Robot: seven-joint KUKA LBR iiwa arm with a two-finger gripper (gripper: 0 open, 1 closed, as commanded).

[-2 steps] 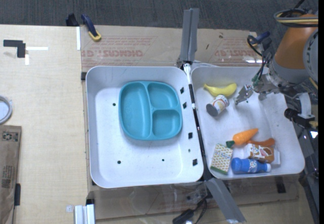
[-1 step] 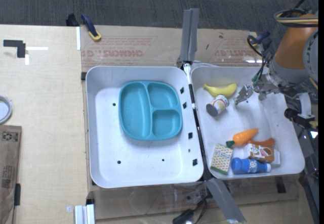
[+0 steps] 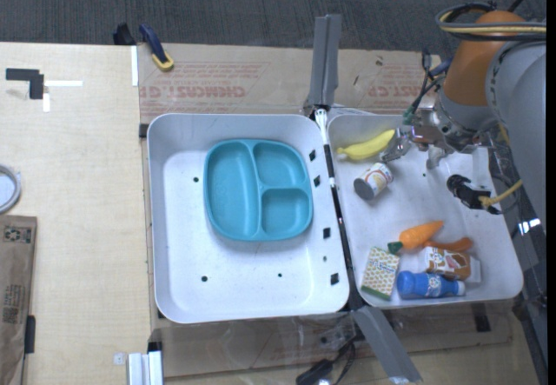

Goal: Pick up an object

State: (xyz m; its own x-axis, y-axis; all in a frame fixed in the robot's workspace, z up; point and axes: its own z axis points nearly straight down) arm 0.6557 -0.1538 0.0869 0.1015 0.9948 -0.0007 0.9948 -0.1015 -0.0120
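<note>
My gripper hovers at the right bin's far end, just beside the banana and above a small can; grip state unclear, nothing visibly held, so next I'd descend onto one.

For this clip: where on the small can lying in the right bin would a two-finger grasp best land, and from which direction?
The small can lies on its side, one end facing the bin's front-left, apart from the banana behind it. Probably best gripped across the middle of its rounded body, coming straight down, fingers closing on the curved sides rather than the flat ends. The gripper sits just right of it.
</note>
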